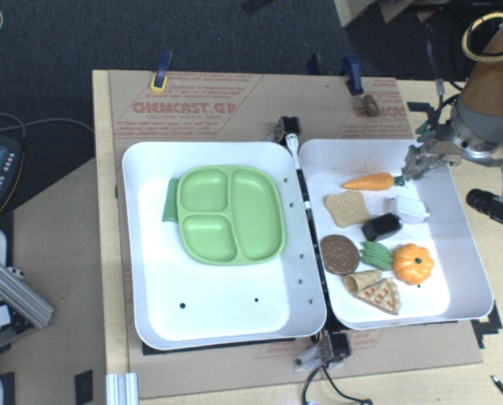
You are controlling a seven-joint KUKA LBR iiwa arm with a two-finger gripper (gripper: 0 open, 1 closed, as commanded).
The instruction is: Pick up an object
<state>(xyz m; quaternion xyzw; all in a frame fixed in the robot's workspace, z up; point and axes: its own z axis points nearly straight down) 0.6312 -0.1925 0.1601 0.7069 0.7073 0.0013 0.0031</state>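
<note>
So the left bin [150, 251] has a green divided plate [231, 214] sitting toward its 12 o'clock half. Right bin [462, 251] is the busy one: toast slice [346, 208] with a brown cookie [339, 254] at its 6 o'clock, pizza wedge [376, 292] lower down, black block [381, 226], little pumpkin [413, 264], and a carrot [368, 182] up at 12 o'clock. The tool [413, 165] hangs just at the carrot's 3 o'clock end, holding nothing I can see, and I honestly can't tell how wide it's open.
</note>
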